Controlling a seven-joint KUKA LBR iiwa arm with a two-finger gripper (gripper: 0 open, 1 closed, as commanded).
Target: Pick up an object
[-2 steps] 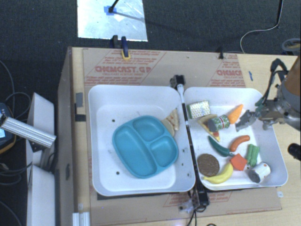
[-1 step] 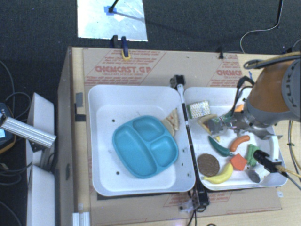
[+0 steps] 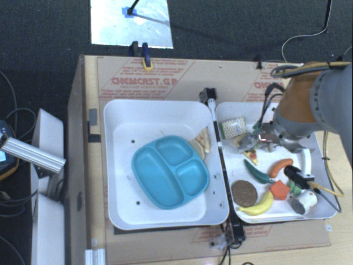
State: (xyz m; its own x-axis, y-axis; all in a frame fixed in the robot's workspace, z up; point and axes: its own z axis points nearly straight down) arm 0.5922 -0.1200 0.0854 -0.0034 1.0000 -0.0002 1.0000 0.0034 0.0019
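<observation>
My gripper (image 3: 252,142) hangs low over the upper left part of the right bin (image 3: 325,217), under the grey arm with its orange band. It is just right of a silvery crumpled packet (image 3: 233,127) and directly above a small yellow and red wedge (image 3: 251,157). Nothing shows between its tips. Below it lie a green pepper-like piece (image 3: 255,172), an orange sausage shape (image 3: 281,165), a round brown disc (image 3: 244,192), a yellow banana (image 3: 259,205) and an orange-red block (image 3: 279,190).
The left bin (image 3: 118,164) holds a blue divided plate (image 3: 170,171) and a pale ribbed piece (image 3: 203,141) against its right wall. The wall between the two bins (image 3: 220,159) runs just left of the gripper.
</observation>
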